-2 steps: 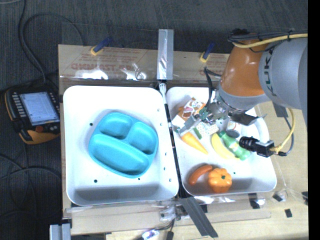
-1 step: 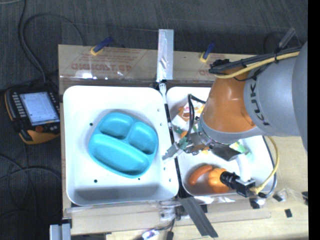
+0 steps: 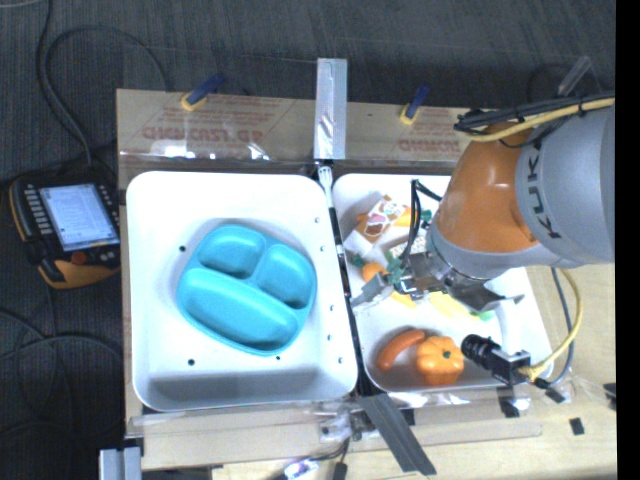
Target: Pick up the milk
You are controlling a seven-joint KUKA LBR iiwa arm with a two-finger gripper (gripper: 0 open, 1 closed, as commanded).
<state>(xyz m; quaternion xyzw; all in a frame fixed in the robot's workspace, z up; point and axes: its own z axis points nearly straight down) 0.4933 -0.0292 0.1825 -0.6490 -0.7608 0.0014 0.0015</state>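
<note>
Milk carton (image 3: 377, 218) at right bin's (image 3: 535, 313) far-left corner, gripper (image 3: 385, 283) just below it, finger state impossible to tell.

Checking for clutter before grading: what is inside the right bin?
In the right bin: a small carton near the back, an orange pumpkin and a red-orange piece in front. The arm covers the middle, hiding whatever lies there.

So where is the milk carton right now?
In the camera view, the milk carton lies in the right bin, near its upper left corner, just left of the arm's orange band and above the gripper.
</note>
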